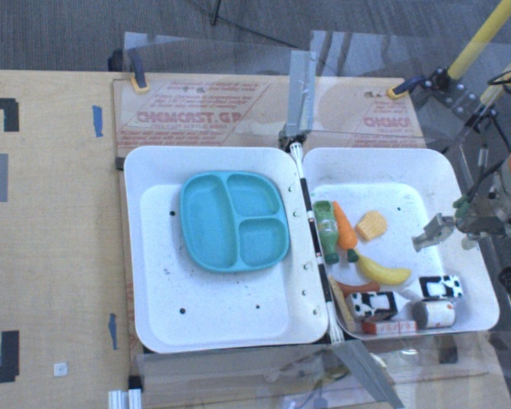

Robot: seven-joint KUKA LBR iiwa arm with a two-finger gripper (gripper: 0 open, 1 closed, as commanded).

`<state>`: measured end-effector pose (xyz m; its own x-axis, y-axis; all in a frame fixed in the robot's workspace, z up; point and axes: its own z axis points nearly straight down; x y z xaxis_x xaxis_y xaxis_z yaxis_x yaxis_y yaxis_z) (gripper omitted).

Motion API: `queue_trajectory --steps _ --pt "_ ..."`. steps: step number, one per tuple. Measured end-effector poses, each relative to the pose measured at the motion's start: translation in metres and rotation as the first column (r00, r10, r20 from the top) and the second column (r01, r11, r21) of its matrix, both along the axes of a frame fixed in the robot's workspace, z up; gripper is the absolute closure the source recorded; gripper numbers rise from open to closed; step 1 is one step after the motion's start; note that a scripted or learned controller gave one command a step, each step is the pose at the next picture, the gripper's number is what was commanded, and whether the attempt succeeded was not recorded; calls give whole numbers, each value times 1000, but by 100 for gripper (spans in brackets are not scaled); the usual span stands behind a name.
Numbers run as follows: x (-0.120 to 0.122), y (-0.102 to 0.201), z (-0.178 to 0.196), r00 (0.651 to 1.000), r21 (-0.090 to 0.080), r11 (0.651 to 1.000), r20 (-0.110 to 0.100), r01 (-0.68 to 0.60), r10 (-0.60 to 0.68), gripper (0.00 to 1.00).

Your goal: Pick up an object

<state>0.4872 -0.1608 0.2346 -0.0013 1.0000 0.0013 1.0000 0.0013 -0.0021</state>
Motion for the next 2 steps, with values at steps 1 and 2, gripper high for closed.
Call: queue_trajectory --steps 1,2 --pt "33 -29 6 987 -4 987 6 -158 158 0" --pt "125 24 -133 970 -3 970 5 -241 241 0"
